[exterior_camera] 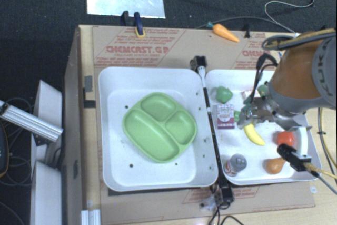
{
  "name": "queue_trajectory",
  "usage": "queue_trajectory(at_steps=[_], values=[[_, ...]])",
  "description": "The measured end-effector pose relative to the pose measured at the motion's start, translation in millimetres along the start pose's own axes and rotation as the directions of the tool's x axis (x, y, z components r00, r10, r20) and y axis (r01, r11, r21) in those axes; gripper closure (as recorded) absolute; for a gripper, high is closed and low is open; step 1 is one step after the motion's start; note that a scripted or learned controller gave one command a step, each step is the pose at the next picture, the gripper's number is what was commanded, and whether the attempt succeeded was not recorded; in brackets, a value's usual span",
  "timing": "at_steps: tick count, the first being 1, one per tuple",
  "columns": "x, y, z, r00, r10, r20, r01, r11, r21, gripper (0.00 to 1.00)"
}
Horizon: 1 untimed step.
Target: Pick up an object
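Two bins (105,129) face you; the gripper (246,116) hangs in the right one, the yellow banana (254,134) at its five o'clock, its grip unreadable.

Red print reading "CHEMCAST GP" stands on the brown cardboard sheet (158,42) in the upper middle of the frame; its smaller lines and right-hand print cannot be read

Both white bins (113,113) look like smooth, slightly glossy plastic, same for the green divided plate (159,126) (matt-ish though), sitting on printed brown cardboard (158,45).
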State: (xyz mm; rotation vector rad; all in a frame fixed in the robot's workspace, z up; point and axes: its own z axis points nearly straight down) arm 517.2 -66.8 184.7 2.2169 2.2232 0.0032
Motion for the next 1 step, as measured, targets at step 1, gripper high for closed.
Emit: queue_trajectory(at_steps=[1], values=[[-0.3,-4.6,-51.5,1.0,-0.002,0.001,0.002,1.0,-0.001,1.0]])
